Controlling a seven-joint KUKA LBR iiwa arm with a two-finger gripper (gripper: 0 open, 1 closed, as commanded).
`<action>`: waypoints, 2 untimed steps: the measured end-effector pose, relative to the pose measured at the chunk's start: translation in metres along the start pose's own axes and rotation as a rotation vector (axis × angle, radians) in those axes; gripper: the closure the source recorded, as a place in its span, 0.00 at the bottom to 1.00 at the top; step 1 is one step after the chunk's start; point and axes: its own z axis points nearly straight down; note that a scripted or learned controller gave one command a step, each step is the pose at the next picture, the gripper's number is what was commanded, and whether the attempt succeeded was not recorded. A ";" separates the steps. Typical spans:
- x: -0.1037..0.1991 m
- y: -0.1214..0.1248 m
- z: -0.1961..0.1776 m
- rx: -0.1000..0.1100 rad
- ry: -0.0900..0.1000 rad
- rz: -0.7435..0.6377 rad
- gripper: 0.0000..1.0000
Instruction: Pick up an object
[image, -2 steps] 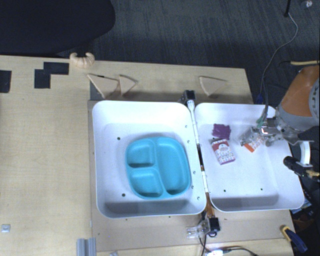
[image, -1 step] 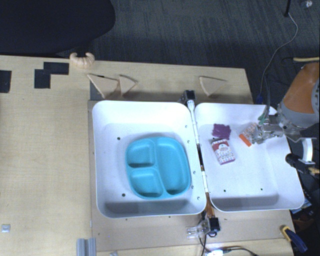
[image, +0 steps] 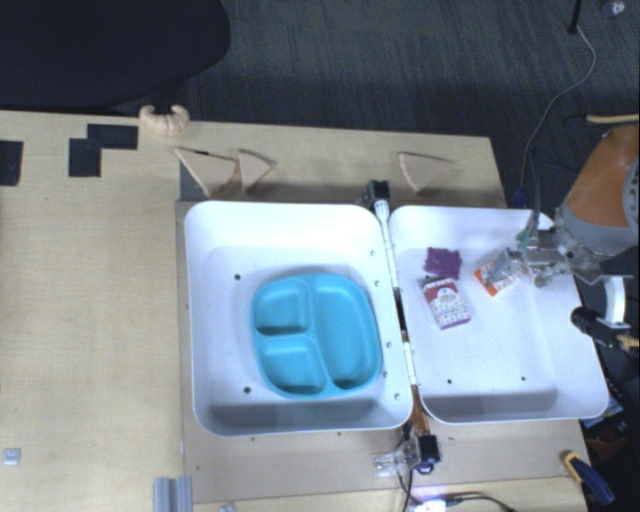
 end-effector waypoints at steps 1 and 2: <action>0.033 -0.075 0.019 0.000 -0.001 0.003 0.00; 0.033 -0.072 0.007 -0.007 -0.002 0.002 1.00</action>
